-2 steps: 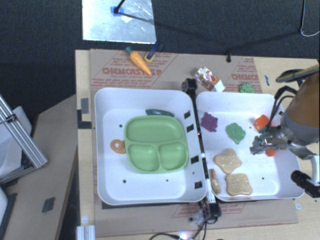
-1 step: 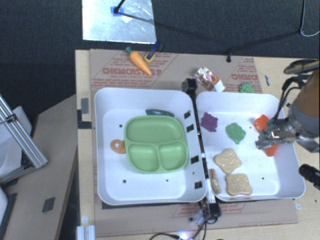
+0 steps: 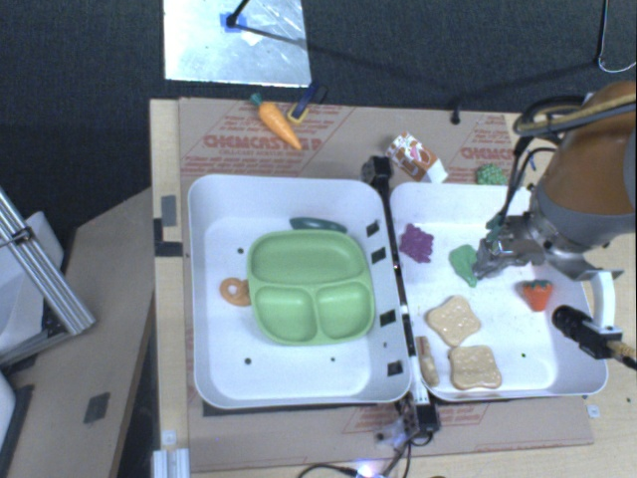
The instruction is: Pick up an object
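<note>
At the right of the frame, the end effector (image 3: 490, 258) sits low in the right bin (image 3: 572, 378), touching a green flat toy piece (image 3: 463, 263), perhaps a leaf; whether it is spread or pinching I cannot tell. Nothing looks lifted yet, so the grasp and raise remain.

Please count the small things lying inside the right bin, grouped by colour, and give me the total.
Tan: 3, two toast slices and a small piece by the divider
Green: 1
Purple: 1
Red: 1
Total: 6
</note>
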Robot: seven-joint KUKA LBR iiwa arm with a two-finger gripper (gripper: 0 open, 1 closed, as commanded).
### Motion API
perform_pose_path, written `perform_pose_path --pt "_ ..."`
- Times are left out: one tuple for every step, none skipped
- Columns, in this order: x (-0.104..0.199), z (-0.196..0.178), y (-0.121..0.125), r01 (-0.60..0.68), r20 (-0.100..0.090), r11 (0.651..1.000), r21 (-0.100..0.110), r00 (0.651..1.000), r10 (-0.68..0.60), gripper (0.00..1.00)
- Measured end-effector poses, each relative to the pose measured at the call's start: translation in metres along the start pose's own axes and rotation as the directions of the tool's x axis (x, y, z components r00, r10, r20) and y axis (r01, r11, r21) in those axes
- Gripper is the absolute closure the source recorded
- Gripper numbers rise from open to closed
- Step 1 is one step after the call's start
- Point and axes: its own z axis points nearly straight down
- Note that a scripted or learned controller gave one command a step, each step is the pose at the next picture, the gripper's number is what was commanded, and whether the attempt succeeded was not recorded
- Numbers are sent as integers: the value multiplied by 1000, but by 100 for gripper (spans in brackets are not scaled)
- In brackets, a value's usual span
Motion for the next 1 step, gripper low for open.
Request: perform_pose_path --pt "46 -9 27 1 -2 1000 0 1000 -1 100"
